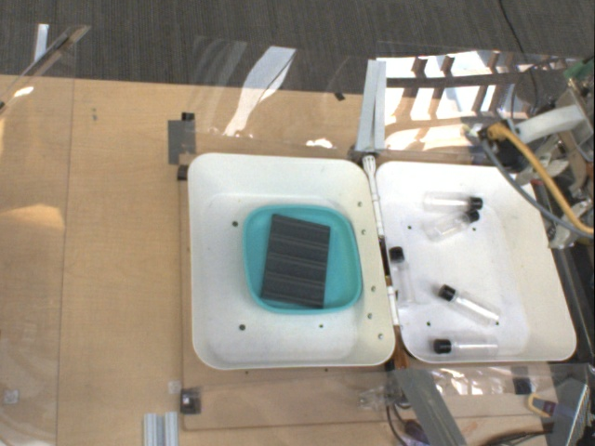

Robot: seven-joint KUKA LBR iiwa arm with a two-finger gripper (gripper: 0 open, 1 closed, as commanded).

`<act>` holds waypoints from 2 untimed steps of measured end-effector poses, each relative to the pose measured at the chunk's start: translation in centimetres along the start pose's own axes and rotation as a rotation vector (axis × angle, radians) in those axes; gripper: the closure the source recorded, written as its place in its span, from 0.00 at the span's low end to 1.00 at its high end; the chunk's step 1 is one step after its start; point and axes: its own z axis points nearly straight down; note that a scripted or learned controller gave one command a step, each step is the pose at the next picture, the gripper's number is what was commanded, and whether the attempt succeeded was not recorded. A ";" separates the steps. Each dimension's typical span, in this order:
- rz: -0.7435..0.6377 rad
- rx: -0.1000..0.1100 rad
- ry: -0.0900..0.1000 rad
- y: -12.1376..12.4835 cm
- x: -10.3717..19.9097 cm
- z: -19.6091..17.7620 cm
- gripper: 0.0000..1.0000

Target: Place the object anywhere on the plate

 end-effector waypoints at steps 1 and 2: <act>-0.002 0.010 -0.014 4.5 -1.4 16.4 0.00; -0.013 0.011 -0.013 1.7 -1.0 31.1 0.00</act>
